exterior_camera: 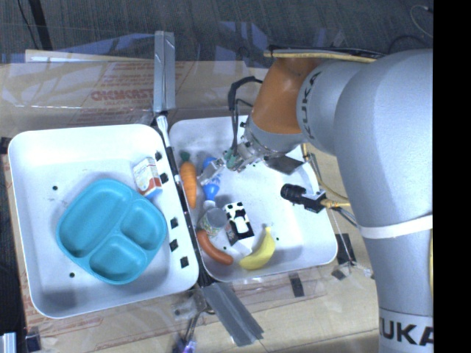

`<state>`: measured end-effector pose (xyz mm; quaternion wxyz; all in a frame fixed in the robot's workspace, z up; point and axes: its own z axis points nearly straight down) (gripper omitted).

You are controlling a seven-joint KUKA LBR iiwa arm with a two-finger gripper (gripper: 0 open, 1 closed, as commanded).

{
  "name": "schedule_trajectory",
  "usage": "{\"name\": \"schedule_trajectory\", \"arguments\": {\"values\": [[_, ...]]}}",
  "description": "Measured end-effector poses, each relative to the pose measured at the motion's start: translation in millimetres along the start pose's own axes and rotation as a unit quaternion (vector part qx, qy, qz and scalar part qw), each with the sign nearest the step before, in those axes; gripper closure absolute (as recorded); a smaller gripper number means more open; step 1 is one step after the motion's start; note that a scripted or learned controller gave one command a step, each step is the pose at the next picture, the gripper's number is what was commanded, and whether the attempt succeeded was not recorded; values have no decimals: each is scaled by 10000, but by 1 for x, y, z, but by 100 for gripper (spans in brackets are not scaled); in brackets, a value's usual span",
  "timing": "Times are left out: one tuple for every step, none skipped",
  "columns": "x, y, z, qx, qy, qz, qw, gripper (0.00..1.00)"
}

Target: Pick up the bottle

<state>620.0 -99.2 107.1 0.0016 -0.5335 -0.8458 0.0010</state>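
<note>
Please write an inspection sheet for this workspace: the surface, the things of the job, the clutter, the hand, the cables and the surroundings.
Surface: bench with left white bin and right white bin side by side.
Job's things: bottle, clear with blue parts, lies in the right bin near its left wall, beside the carrot.
Clutter: right bin also has a sausage, banana, black-and-white block and small can; left bin has a blue divided plate and a small carton.
Hand: hand is low in the right bin, just right of the bottle; grip cannot be judged.
Cables: black cable loops by the wrist.
Surroundings: clear plastic sheet behind the bins.
</note>
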Motion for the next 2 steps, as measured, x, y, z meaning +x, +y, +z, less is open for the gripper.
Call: {"name": "schedule_trajectory", "arguments": {"values": [[0,0,-10,-2,-4,-13,10000,100],[4,23,-155,-19,-14,-149,9999,100]]}}
